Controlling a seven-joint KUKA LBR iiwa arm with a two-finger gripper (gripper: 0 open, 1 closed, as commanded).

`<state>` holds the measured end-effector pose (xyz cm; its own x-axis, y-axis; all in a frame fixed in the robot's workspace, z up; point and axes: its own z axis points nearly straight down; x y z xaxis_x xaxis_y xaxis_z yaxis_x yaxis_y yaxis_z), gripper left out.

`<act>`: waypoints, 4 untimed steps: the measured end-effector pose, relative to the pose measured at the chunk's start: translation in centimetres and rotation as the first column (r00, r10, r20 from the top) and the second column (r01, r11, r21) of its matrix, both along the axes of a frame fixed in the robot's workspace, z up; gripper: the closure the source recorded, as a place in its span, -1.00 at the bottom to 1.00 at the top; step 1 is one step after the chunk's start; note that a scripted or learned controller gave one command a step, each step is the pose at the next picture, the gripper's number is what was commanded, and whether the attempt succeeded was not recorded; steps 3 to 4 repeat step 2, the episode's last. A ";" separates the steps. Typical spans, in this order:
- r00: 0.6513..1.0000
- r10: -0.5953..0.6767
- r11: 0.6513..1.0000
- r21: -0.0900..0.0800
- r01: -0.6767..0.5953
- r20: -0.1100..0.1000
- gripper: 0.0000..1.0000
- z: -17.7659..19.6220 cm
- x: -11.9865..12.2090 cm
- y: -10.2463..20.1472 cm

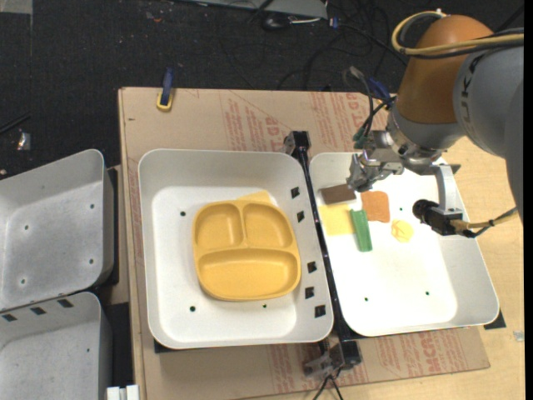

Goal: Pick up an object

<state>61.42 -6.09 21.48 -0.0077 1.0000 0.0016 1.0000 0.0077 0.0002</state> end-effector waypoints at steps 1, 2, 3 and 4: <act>1.000 0.001 1.000 0.001 -0.001 -0.001 1.00 1.1 -1.2 6.0; 1.000 0.002 1.000 0.001 -0.002 0.001 1.00 2.1 -1.6 12.1; 1.000 0.002 1.000 0.001 -0.002 0.001 1.00 2.1 -1.6 12.1; 1.000 0.002 1.000 0.001 -0.002 0.001 1.00 2.1 -1.6 12.1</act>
